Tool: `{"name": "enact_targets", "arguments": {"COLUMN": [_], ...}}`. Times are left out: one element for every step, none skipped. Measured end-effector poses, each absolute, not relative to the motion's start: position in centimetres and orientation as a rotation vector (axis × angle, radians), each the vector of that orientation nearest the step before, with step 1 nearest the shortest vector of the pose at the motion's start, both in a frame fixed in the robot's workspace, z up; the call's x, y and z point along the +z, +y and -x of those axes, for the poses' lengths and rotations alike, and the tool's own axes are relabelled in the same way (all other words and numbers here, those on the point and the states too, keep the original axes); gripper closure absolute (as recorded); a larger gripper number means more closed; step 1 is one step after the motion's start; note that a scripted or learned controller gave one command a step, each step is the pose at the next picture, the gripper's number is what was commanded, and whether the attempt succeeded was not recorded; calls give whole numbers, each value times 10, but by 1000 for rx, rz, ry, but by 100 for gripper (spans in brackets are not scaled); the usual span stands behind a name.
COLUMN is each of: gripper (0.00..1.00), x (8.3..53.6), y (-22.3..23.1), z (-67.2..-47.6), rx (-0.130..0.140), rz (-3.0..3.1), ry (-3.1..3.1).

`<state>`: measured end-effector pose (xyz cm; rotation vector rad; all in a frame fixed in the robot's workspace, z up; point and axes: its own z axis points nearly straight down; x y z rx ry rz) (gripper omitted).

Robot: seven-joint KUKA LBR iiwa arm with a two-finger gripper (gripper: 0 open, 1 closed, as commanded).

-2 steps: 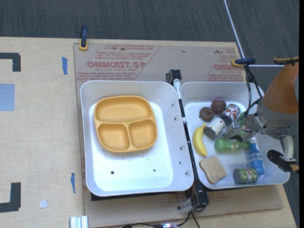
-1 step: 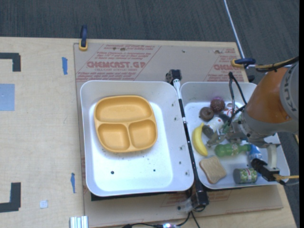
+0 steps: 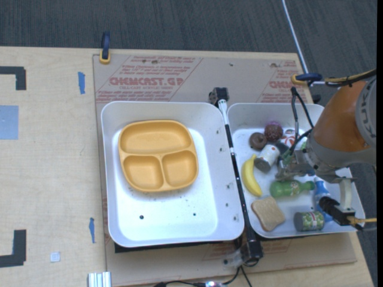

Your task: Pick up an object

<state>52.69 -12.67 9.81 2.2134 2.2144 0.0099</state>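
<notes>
Two bins; right bin [image 3: 239, 119] crowded, banana [image 3: 252, 177] hugging left wall.

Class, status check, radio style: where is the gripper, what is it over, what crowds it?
Gripper low in right bin, above green bottle. Nothing seen held. Banana, bread slice, white cylinder close around.

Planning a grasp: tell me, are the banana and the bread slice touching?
Apart. The camera view shows white bin floor between the banana and the bread slice.
</notes>
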Motion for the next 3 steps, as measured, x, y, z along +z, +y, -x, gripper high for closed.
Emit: {"name": "enact_targets", "arguments": {"gripper": [100,100,100], "x": [96,186,99], "y": [-104,-53,-96], "z": [-550,-601,-551], "rx": [1,4,-1], "rz": [-2219,-2218,-2222], "ry": [2222,2222,2221]}}
